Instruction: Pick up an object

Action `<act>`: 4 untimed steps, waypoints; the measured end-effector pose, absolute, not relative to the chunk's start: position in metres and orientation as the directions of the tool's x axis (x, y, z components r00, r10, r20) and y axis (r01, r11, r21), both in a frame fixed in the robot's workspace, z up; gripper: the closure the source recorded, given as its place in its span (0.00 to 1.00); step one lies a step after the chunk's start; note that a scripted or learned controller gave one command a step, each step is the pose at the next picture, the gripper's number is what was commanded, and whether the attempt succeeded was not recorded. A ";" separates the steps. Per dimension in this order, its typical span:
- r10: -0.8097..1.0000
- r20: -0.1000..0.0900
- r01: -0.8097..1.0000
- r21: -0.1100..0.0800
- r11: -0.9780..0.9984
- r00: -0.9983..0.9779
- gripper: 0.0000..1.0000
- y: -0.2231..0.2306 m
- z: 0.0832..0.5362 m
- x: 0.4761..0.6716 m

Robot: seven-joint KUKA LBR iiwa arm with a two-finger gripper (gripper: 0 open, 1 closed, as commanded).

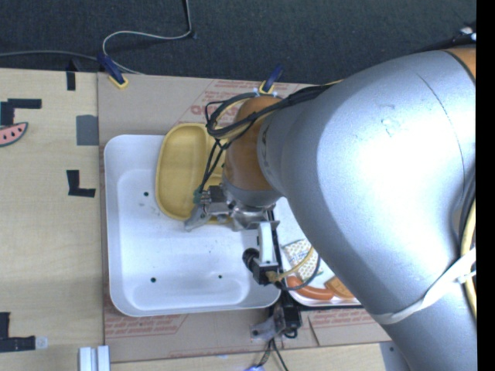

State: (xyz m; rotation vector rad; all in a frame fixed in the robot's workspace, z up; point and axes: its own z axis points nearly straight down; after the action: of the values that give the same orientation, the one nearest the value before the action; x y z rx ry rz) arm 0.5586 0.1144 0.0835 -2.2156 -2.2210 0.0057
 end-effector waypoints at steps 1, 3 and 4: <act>1.000 -0.001 1.000 -0.007 0.004 -0.004 1.00 0.114 0.093 0.558; 1.000 -0.001 1.000 -0.010 0.005 -0.005 1.00 0.114 0.102 0.558; 1.000 -0.002 1.000 -0.009 0.005 -0.005 0.00 0.114 0.102 0.558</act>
State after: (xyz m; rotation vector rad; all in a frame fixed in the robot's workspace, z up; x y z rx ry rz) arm 0.5578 0.1142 0.1021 -2.2121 -2.2230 0.0122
